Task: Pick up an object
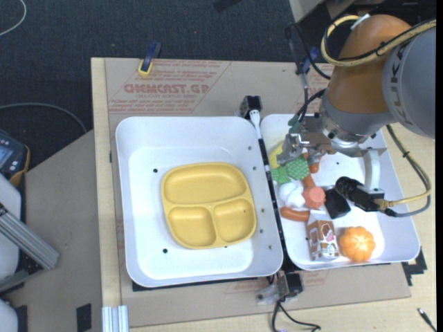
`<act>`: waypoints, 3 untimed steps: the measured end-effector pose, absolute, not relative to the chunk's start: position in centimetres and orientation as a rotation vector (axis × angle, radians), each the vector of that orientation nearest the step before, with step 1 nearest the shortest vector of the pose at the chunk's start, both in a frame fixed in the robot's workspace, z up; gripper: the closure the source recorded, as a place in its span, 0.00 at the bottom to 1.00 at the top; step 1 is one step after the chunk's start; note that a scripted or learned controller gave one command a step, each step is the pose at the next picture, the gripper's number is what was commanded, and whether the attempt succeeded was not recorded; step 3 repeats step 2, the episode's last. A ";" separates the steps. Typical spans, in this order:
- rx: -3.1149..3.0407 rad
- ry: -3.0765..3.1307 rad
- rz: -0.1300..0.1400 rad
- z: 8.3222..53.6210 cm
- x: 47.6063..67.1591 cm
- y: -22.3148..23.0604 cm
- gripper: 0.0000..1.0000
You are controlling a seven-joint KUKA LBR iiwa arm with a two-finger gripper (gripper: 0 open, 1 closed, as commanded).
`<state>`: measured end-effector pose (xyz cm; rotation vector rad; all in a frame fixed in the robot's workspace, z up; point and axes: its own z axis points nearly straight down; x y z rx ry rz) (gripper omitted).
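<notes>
- The end effector (pixel 299 149) hangs low over the back-left part of the right bin (pixel 398 244); whether it is open or closed cannot be told.
- Just beneath it lie a green textured piece (pixel 289 171) and something yellow (pixel 279 156).
- Nearby sit a white item (pixel 293 196), an orange-red round piece (pixel 315 197) and a sausage (pixel 295 214).
- At the front: a brown carton (pixel 322 239) beside an orange pumpkin (pixel 357 243).
- The left bin (pixel 138 151) holds a yellow divided tray (pixel 208 204).
</notes>
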<state>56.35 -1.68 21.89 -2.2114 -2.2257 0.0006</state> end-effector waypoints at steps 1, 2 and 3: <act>-2.214 -2.228 -0.004 23.2 55.7 3.3 1.00; -2.216 -2.225 -0.001 23.5 54.9 6.8 1.00; -2.216 -2.225 -0.001 23.5 54.9 6.8 1.00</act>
